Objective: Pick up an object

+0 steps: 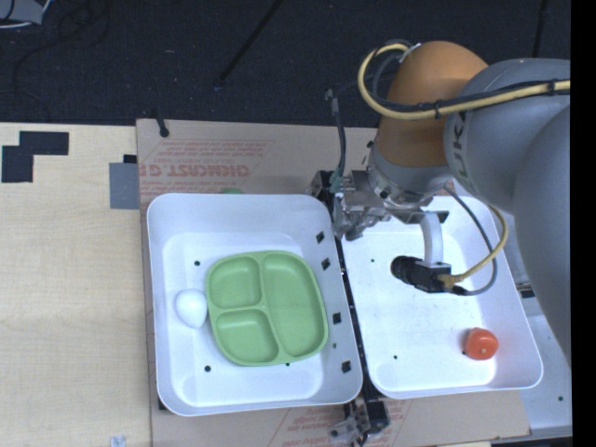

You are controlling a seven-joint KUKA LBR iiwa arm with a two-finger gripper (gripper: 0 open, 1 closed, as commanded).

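Observation:
A small orange-red round object (481,344) lies near the front right corner of the right bin (410,380). In the left bin (177,380) a green three-compartment plate (266,306) lies flat, and a white egg-shaped object (191,307) rests against its left edge. My gripper (352,214) hangs over the back left corner of the right bin, close to the wall shared by the two bins. It is well away from the orange-red object and just past the plate's far right corner. Nothing shows in its grasp.
The grey arm with its orange band (430,91) covers the back right of the right bin. A black part on a yellow cable (419,274) hangs from the wrist over that bin's middle. Cardboard (233,161) lies under both bins.

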